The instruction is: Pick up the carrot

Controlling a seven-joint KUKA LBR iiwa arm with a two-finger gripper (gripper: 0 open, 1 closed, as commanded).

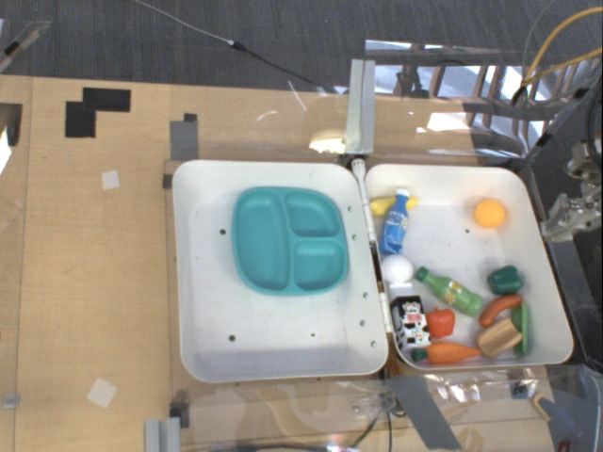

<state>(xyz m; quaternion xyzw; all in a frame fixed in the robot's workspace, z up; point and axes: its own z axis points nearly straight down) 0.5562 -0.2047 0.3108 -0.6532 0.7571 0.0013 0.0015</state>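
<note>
Camera view: we see long orange carrot (453, 352) untouched at right white bin's (542, 243) front wall; gripper (571, 217) off at right, state unreadable. Approach step; next we descend over carrot.

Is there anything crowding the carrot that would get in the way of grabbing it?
Yes. The carrot lies along the right bin's front wall, hemmed in by a black-and-white toy, a red piece and a bread-like piece.

Robotics lab: wooden bench (85, 281), two white bins (203, 347), metal framing (360, 102), loose cables (551, 26), toy food.
</note>
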